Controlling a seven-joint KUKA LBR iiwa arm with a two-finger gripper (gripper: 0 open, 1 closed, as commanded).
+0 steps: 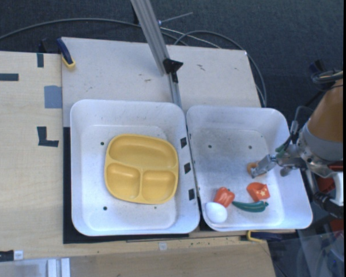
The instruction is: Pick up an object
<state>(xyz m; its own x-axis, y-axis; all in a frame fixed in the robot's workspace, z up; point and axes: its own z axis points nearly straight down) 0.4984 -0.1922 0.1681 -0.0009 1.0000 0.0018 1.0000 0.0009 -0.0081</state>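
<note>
In the right bin [230, 120] lie a white egg [215, 212], an orange-red pepper piece [224, 196], a second orange-red piece [258, 190] and a green chili [251, 206], all near the front edge. My gripper [258, 167] reaches in from the right and hovers low over the bin's right part, just above the second orange piece. A small orange bit shows at its tip; I cannot tell if it is held.
The left bin [86, 154] holds a yellow divided plate [141, 169]. A slanted metal bar [153, 27] crosses the back of the bench, ending near the bins' shared wall. Cables run behind the bins.
</note>
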